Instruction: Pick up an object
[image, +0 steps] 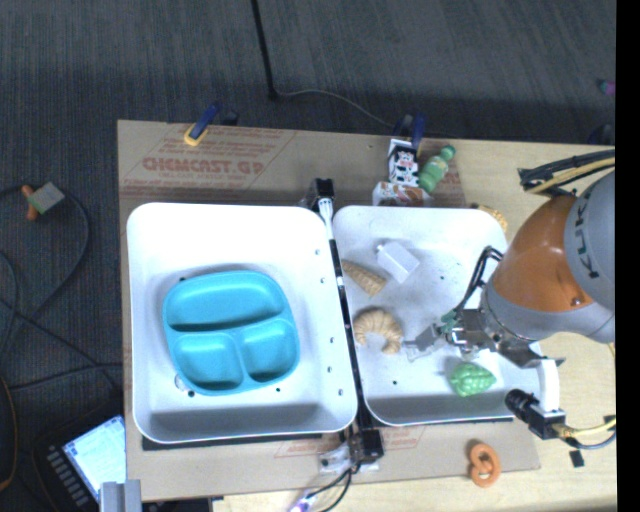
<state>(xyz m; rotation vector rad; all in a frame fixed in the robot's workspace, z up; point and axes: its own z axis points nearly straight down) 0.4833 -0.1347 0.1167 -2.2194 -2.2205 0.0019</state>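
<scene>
Beside the croissant (378, 327) in the right bin (425, 222), gripper (452, 335) hangs just above green toy (470, 379); finger state cannot be told.

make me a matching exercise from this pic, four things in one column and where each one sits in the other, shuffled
Things:
1. blue divided tray
2. croissant
3. green toy
4. orange ring

Places:
A. on the bench in front of the right bin
B. in the left bin
C. near the right bin's front wall, below the gripper
D. in the right bin, near the divider between the bins

Pairs: 1-B, 2-D, 3-C, 4-A
</scene>
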